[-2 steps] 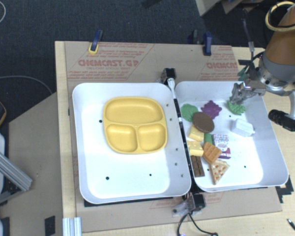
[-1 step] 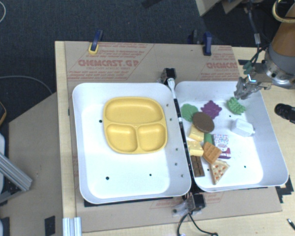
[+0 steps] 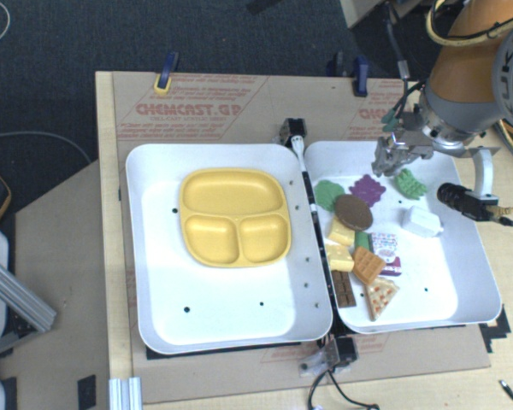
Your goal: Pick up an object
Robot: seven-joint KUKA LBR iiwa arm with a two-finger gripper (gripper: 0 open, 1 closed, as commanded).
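Note:
The right white bin point(image 3: 462, 289) holds several toy foods: a brown round cookie point(image 3: 353, 212), purple grapes point(image 3: 368, 190), a green leafy piece point(image 3: 327, 194), a green ridged piece point(image 3: 409, 183), a white block point(image 3: 422, 222), yellow cheese pieces point(image 3: 339, 235), a waffle point(image 3: 368, 266), a pizza slice point(image 3: 380, 296) and a chocolate bar point(image 3: 344, 289). My gripper point(image 3: 392, 164) hangs over the bin's far part, between the grapes and the green ridged piece, a little above them. Nothing shows between its fingers.
The left white bin point(image 3: 154, 297) holds a yellow three-compartment plate point(image 3: 235, 215). A black divider clamp point(image 3: 293, 131) sits at the far end between the bins. Blue and yellow clips point(image 3: 164, 73) hold the cardboard base. Cables run by the arm at the right.

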